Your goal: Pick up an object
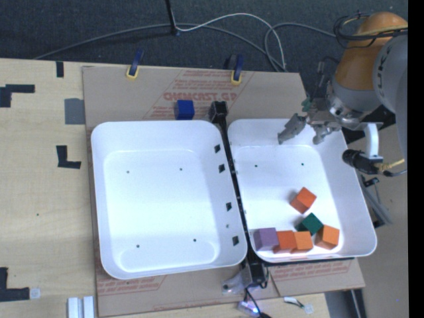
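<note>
My gripper [306,133] hangs over the far edge of the right bin [265,171], its two grey fingers spread open with nothing between them. Several blocks lie in the right bin's near right part, well below the gripper. An orange block [304,199] sits apart from the rest. Along the near wall stand a purple block [265,238], two orange blocks [293,241], a dark green block [309,224] and one more orange block [328,236]. The left bin [159,204] sits beside it.
A blue block [185,108] rests on the cardboard behind the left bin. A black clamp [218,111] sits at the far end of the divider between the bins. Yellow clips [134,70] hold the cardboard's far edge. Cables run across the dark floor behind.
</note>
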`<state>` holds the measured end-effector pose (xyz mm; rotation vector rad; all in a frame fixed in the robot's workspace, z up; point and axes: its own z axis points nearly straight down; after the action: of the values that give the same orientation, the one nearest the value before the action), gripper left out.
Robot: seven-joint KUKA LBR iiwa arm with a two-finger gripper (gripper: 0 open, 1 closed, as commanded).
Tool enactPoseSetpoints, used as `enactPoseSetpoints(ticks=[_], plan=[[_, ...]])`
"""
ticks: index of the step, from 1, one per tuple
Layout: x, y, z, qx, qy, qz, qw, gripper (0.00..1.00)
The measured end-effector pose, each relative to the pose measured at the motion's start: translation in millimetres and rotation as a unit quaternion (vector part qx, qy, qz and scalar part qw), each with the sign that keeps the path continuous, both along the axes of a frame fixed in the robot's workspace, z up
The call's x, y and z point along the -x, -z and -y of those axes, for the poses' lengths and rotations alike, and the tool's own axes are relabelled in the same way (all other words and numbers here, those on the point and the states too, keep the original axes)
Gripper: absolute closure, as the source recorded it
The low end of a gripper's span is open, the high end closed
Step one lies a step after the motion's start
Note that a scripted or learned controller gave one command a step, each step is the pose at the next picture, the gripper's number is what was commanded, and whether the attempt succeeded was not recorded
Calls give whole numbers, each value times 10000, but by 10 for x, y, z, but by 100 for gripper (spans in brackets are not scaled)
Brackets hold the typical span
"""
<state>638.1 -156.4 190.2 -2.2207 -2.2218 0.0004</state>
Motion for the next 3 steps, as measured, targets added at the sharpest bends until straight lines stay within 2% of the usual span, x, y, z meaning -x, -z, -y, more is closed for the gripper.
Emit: enactPoseSetpoints(ticks=[1, 2, 3], plan=[[336, 1059, 469, -7, 20, -35, 10000, 0], [967, 1009, 56, -4, -3, -4, 10000, 0], [1187, 1010, -44, 1, 2, 2, 10000, 0]])
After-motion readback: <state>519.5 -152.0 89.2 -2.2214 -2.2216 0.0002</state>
